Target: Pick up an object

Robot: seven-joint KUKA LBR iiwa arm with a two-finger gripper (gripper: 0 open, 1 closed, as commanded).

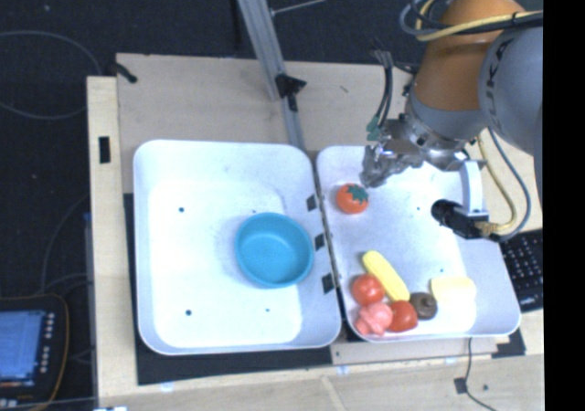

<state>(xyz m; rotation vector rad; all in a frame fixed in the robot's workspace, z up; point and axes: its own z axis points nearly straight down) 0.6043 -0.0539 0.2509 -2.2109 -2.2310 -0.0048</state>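
Gripper (375,172) hovers just at 1 o'clock of the tomato (352,199) in the right bin (484,309); can't tell its state.

Readable text: I can make out none anywhere on my feed.
Screen (27,345) past the bench's near-left corner: glows blue, its content too small for me to read.
Keyboard (523,265) off the bench's right edge: key legends too blurred to read.

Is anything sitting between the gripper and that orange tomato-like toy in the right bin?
Nothing visible. The gripper hangs just up and right of the orange toy, with bare bin floor around it. The banana and the other toys lie toward the right bin's near edge.
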